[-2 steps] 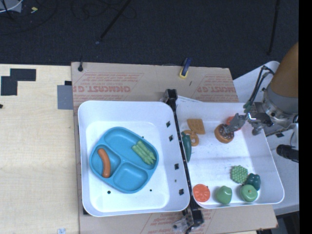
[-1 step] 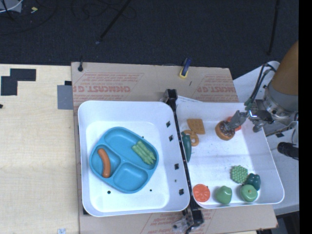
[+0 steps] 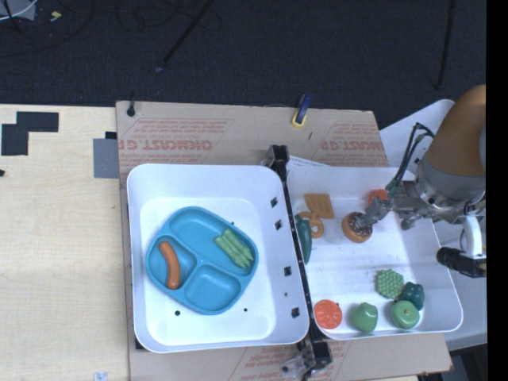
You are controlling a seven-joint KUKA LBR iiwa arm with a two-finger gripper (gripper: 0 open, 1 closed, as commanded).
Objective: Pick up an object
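Arm (image 3: 456, 145): reaches in from the right, wrist bent down over the right bin (image 3: 432, 248).
Gripper (image 3: 367, 222): low over a round brown toy (image 3: 356, 228); grip state cannot be told.
Toy: upper middle of right bin.

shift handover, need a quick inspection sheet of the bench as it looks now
surface: two white bins; left bin, right bin, on cardboard.
job's things: right bin holds a cracker, pretzel, donut, orange round piece, two green fruits, green textured piece.
clutter: blue divided plate with sausage and green beans.
grippers: gripper low at the donut; no grasp visible.
cables: dark cables on floor.
surroundings: dark carpet, wooden benchtop.
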